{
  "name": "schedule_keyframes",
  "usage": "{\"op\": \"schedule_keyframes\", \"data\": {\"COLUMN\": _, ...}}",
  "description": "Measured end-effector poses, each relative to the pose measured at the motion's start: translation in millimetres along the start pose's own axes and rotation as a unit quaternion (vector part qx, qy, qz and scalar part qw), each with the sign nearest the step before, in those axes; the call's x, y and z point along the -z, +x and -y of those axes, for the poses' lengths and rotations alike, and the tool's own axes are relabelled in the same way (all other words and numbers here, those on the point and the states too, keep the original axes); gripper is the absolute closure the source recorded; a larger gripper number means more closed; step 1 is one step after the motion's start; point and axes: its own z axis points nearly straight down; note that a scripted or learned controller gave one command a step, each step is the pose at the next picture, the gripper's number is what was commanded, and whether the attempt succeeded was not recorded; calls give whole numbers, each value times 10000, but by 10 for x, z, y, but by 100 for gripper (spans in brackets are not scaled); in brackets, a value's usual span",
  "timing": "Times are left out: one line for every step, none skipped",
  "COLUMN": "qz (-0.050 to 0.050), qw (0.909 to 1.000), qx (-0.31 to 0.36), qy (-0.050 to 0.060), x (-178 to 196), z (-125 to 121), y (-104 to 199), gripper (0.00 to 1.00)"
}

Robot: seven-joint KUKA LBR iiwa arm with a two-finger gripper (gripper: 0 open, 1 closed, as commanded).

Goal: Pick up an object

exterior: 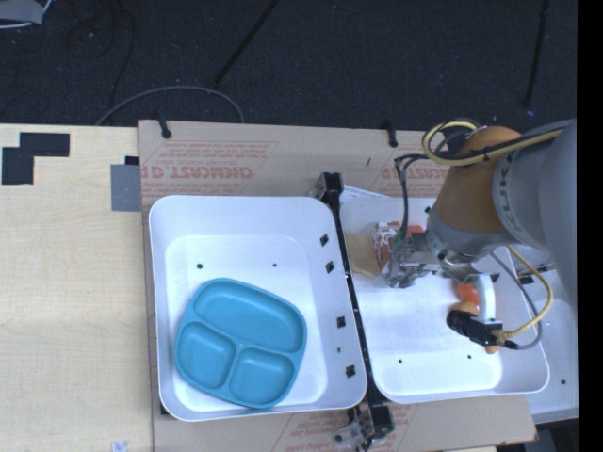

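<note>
While pincer (403,269) hangs low in right bin (443,365), grip state unclear, orange object (465,295) nearby.

The arm (537,191) is a thick, rounded grey casing with a smooth matt surface. Next to the tool (407,269) sits a broad orange band (471,186), domed and glossy. The tool itself is small and metallic, silvery grey with dark joints and fine struts. A yellow cable (450,137) loops above the band, farther from the tool; black cables run beside it toward the tool. Behind the tool hang a white bracket (487,298) and a black connector block (473,326), with another yellow cable curving past them.
</note>
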Motion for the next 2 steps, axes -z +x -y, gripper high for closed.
{"op": "schedule_keyframes", "data": {"qz": -4, "qw": 10000, "qx": 25, "qy": -44, "x": 588, "z": -81, "y": -32, "gripper": 100}}
{"op": "schedule_keyframes", "data": {"qz": -5, "qw": 10000, "qx": 30, "qy": -42, "x": 1083, "z": -81, "y": -44, "gripper": 100}}
